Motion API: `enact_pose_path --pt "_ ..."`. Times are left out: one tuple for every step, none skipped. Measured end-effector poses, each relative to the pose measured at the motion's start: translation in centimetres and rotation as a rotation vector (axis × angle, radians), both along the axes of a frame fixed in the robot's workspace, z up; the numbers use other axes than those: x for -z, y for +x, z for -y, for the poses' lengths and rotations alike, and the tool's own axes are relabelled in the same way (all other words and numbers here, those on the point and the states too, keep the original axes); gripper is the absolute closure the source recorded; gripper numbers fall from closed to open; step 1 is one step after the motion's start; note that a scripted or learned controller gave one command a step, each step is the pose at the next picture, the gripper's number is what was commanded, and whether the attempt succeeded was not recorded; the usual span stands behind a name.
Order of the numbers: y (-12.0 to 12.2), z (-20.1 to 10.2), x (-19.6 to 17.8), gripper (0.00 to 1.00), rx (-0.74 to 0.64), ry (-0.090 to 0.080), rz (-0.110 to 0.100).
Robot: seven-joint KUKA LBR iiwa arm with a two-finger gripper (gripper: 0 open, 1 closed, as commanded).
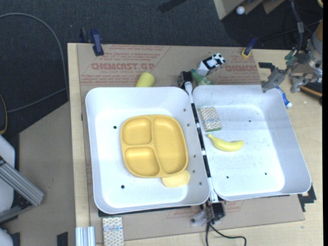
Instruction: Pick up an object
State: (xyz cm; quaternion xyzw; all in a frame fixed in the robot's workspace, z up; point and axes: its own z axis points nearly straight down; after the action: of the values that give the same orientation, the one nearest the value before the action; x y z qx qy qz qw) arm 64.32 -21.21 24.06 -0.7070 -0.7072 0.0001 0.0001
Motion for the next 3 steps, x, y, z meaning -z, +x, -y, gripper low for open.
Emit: enact_pose_path --pt "-8.6 -2.8 4.9 0.00 0.001 0.001 -0.002" --pt "-7.4 -8.4 8.8 0.00 -0.001 0.002 -0.003" --pt "1.9 -11.0 13.6 0.00 -0.001 0.000 0.000"
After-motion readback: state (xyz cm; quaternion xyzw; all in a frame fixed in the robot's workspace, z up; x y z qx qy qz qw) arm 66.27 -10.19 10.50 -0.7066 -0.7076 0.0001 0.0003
